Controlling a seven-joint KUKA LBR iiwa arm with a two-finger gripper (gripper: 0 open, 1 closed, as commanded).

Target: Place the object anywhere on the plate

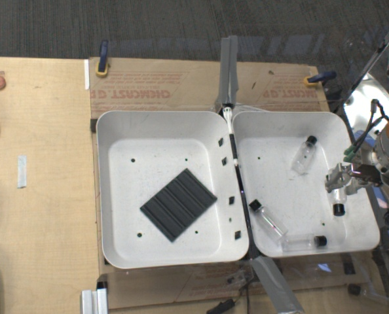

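The work stands at the pick-up step, and nothing is on the plate. The dark ribbed plate (179,205) lies flat and turned askew in the middle of the left bin (101,175), bare of any object. All the candidate objects are in the right bin (293,119): an upper vial (304,156), clear with a black cap, near the back; a slanted vial (266,218) near the dividing wall; and a front vial (302,243) lying along the near wall. The gripper (338,183) is over the right side of that bin, and just below it is what looks like a fourth vial (338,205), its black cap pointing toward the near wall. This one seems to be the target. Whether the jaws are open or closed, or have hold of that vial, cannot be told at this angle. If the vial is not yet gripped, the next move probably calls for closing squarely on its narrow, smooth body, which may roll or slip. After that comes a lift clear of the bin wall, a carry across the divider to the left bin, and a low release over the plate so the vial does not roll off the ribs.
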